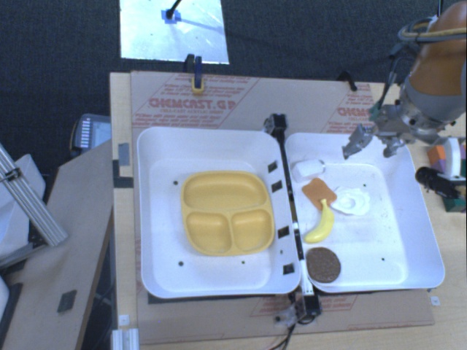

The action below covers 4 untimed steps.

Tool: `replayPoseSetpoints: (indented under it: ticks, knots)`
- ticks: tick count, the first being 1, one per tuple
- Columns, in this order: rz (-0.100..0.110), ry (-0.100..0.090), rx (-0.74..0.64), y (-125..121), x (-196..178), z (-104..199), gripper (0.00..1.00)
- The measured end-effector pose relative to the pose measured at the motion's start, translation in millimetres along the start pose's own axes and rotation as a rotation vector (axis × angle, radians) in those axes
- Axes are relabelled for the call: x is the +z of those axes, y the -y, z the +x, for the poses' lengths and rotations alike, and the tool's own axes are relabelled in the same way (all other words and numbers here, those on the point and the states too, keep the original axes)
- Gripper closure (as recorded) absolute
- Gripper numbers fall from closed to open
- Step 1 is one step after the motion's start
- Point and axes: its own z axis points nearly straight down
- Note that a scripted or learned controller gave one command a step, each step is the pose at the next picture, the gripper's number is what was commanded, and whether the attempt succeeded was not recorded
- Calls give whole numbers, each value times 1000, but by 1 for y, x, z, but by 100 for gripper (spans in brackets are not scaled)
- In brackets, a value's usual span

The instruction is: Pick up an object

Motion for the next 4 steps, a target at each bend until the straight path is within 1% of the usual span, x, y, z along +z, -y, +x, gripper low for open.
replayPoseSetpoints:
  ticks: [1,2,3,4]
  knots:
    - [-12,2,-2,-2,-7,0,0]
    - [-9,2,-1,-6,35,-3,0]
    - [-7,1,-1,-2,97,1,0]
    - [-9,1,-1,-9,157,2,0]
